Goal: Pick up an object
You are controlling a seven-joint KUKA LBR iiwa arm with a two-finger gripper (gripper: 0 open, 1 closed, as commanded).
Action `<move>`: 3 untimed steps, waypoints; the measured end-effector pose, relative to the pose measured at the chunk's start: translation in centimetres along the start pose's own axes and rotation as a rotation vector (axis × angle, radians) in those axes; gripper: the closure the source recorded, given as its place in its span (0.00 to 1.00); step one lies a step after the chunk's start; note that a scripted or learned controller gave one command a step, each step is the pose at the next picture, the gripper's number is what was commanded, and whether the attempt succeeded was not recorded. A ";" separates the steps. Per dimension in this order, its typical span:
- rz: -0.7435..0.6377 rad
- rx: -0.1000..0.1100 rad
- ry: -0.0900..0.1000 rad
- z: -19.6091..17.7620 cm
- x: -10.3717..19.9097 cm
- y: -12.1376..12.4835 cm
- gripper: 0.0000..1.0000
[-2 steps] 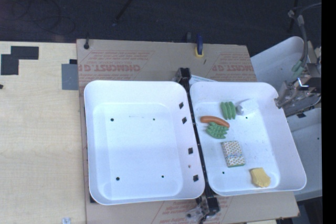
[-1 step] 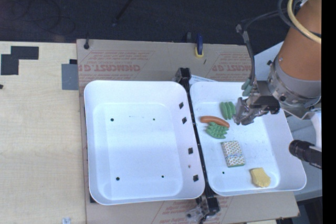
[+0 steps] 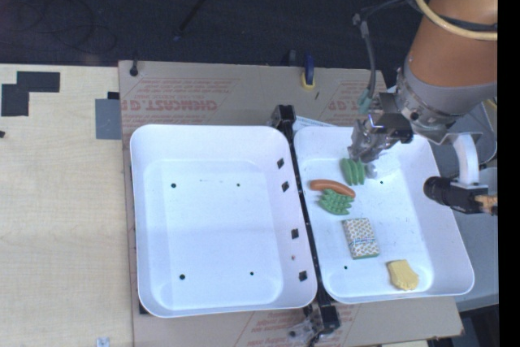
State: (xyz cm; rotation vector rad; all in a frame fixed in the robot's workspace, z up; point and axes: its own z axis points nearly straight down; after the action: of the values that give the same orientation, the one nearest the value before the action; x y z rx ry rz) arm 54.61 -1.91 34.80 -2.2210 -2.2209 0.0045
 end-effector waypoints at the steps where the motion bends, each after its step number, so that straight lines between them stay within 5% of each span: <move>1: 0.003 0.005 0.002 1.4 -4.0 -7.3 1.00; 2: -0.007 -0.004 0.003 -3.8 2.0 -7.0 1.00; 3: 0.006 0.004 -0.001 3.4 -6.1 -0.1 1.00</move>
State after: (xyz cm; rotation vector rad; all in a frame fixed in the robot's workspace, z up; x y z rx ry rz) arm 54.46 -8.04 31.45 -2.2262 -2.2127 0.0110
